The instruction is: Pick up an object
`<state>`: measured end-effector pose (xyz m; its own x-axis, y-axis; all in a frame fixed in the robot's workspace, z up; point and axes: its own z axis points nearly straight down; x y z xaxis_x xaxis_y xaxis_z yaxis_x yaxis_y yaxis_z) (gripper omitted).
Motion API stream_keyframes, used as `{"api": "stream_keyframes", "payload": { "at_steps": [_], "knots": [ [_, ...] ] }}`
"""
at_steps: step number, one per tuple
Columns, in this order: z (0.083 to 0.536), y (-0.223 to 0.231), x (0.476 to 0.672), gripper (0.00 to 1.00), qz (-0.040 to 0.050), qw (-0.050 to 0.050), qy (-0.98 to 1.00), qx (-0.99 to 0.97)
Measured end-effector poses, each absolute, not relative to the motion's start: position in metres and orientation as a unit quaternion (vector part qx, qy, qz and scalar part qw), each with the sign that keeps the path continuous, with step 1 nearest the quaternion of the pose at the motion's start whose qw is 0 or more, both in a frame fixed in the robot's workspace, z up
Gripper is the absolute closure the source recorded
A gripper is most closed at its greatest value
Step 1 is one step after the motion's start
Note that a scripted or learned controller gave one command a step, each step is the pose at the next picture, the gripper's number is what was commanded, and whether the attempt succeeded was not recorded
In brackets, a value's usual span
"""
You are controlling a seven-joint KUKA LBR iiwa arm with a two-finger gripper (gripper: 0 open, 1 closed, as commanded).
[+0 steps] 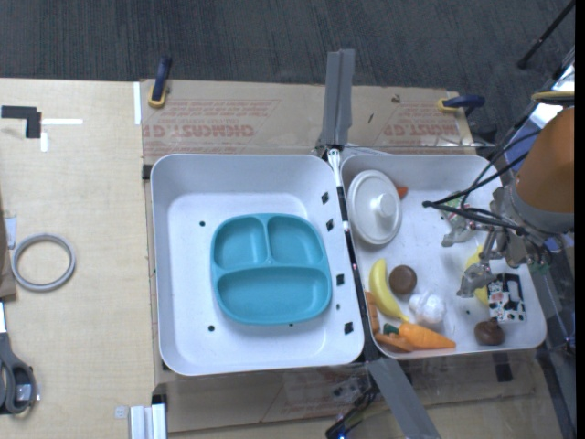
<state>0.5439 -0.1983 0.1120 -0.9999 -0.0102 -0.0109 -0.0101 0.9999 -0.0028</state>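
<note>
Two shallow white bins sit side by side on the surface. The left bin (174, 273) holds a teal divided plate (271, 269) with three compartments, lying flat near the bin's middle. The right bin (430, 167) holds the loose items: a white round lid-like dish (376, 207) with a knob in the far left corner, with a small orange piece (402, 191) just beside it; a yellow banana (384, 289) along the left side; a brown round fruit (403, 278) touching the banana; a white crumpled lump (427, 308) near the front; an orange carrot (420, 337) lying along the front wall; a dark brown ball (489, 334) in the front right corner; and a small black-and-white patterned object (505, 302) just behind that ball.

The end effector (475, 265) hangs over the right side of the right bin, its metal fingers pointing down beside a bit of yellow; whether they are parted or closed cannot be told, and nothing is plainly seen between them.

The bins rest on brown cardboard (228, 122) held by blue-and-yellow clamps (161, 80). The pale wooden surface (82, 337) to the left carries a grey tape ring (41, 261) and scissors (16, 382). Dark carpet (228, 16) lies beyond.
</note>
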Motion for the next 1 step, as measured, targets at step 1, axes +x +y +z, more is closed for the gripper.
{"api": "stream_keyframes", "payload": {
  "at_steps": [1],
  "knots": [
    [0.0920,-0.2183,0.5457,0.00,-0.0007,0.002,1.000,-0.022]
  ]
}}
